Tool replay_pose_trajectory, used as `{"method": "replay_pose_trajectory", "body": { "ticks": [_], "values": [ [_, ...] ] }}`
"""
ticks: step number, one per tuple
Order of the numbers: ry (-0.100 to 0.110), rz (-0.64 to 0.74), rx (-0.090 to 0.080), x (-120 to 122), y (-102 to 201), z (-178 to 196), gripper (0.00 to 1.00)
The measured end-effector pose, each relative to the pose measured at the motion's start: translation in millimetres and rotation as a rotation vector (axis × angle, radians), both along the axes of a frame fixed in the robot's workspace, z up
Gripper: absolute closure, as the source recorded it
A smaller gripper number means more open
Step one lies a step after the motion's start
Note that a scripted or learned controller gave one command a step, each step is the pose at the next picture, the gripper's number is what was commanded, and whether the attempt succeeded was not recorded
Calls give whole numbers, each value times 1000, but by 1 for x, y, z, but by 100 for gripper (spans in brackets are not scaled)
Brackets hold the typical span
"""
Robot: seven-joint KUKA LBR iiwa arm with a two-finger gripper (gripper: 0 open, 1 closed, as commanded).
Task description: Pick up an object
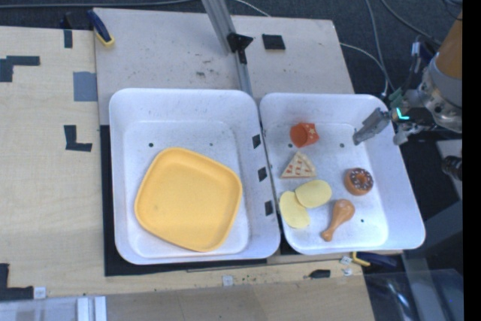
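1. Jaws cannot be read from this angle; the gripper [373,125] hangs over the far right rim of the right bin [398,192], with nothing visibly carried.
2. Candidate objects all lie in that bin: a red piece [304,134] at the far side, a triangular wedge [298,166] just nearer, two yellow slices [304,201] overlapping, a drumstick [337,219] and a donut [359,181] to the right.
3. Closest to the gripper are the red piece and the donut, each standing apart, probably the easier picks.
4. Left of them, a yellow plate [188,198] takes up most of the left bin [120,124].
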State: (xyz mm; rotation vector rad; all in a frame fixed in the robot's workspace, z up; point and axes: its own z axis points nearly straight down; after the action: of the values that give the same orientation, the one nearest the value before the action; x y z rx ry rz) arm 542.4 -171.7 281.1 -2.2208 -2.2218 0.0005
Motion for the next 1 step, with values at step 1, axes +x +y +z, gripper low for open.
{"method": "replay_pose_trajectory", "body": {
  "ticks": [1],
  "values": [
    [0,0,0,0,0,0,0]
  ]
}}
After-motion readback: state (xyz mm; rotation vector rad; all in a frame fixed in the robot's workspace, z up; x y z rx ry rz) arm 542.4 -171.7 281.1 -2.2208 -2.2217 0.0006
